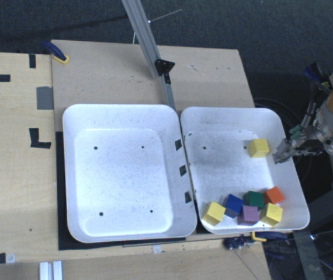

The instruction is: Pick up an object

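Hovering at the right rim of the right bin, the gripper comes in from the right edge of the camera view, its dark tip reaching just over the bin wall. Whether it is spread or pressed together cannot be told at this size and blur, and nothing shows in its grasp.

Nearest to it, just to its left on the bin floor, lies a yellow cube, alone in the upper right part of that bin and apart from the tip.

Further down, along the near wall of the same bin, a cluster of blocks sits close together: an orange-red block at the right, a green block beside it, a blue block to the left of the green, a purple block in front of the green, a yellow block at the right front corner and another yellow block at the left end of the group.

Left of this bin, touching it edge to edge, sits the left bin, white like the first. Both rest on a light wooden bench. A slanted metal bar crosses the bench from the top and ends at the joint between the bins.
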{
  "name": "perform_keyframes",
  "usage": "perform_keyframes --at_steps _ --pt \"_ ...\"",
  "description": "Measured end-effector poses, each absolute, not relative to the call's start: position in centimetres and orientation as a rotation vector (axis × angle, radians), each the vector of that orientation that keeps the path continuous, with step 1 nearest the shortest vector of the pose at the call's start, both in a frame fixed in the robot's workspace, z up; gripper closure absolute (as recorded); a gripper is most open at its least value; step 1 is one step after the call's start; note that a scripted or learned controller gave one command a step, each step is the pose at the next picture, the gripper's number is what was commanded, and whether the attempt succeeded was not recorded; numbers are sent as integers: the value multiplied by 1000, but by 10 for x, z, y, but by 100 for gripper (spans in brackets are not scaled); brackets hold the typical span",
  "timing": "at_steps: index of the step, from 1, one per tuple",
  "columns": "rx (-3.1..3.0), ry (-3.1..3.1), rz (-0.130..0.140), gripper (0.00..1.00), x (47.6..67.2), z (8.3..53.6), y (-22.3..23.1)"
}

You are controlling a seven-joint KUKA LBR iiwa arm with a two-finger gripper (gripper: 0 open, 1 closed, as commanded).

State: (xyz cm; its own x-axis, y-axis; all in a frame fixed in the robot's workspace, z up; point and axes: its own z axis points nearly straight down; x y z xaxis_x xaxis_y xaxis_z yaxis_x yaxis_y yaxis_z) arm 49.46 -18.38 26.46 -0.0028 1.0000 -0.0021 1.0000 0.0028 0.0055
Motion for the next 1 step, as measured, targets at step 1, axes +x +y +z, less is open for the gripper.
perform_keyframes --at_steps 1 --pt "2218 2222 1 100 495 292 -184"
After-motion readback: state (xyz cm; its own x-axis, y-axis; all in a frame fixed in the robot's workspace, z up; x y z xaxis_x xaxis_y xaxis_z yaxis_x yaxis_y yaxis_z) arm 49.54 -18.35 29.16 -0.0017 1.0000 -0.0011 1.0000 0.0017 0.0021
